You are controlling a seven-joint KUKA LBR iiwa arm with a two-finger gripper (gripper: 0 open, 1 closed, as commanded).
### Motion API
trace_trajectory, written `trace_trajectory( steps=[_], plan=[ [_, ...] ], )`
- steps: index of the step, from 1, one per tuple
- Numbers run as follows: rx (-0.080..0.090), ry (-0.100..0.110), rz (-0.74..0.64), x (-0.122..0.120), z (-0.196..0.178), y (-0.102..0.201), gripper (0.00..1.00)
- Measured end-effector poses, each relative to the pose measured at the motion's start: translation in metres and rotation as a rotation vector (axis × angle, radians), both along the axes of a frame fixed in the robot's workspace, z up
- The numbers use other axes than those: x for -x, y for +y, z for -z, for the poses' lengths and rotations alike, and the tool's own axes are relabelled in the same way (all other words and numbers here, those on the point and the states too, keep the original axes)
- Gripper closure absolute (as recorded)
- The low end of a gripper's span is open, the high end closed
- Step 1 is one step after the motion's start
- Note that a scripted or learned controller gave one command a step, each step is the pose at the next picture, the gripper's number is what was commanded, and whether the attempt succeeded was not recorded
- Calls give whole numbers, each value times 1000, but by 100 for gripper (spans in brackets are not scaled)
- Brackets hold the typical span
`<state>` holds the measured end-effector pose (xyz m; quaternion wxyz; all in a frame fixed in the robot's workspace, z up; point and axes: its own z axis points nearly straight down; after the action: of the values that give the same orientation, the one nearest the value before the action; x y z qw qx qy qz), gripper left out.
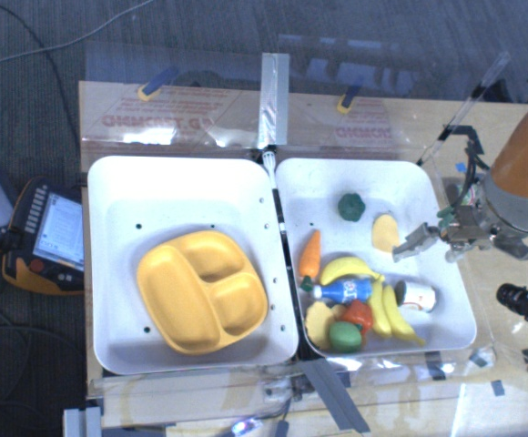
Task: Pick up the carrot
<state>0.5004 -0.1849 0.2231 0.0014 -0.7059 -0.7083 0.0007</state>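
I see the claw (pixel 408 246) hovering at the right side of the right bin (pixel 425 182), but I cannot tell its state. The carrot (pixel 310 253) lies well to the claw's left, against the wall between the 2 bins, tip toward the bananas (pixel 373 285) and blue bottle (pixel 349 290). That crowding leaves its upper end freest, so I'd approach there. The yellow tray (pixel 202 288) sits in the left bin (pixel 118 198).

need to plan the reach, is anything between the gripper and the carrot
Yes. The gripper is at the right bin's right side, the carrot by its left wall. The pale yellow piece and the upper banana lie roughly between them. Nothing lies on top of the carrot.
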Motion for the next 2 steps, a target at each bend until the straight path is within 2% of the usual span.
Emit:
trace_trajectory(
  steps=[1,2],
  plan=[
    [0,0,0,0,0,0,0],
    [0,0,-50,-58,49,88,0]
  ],
)
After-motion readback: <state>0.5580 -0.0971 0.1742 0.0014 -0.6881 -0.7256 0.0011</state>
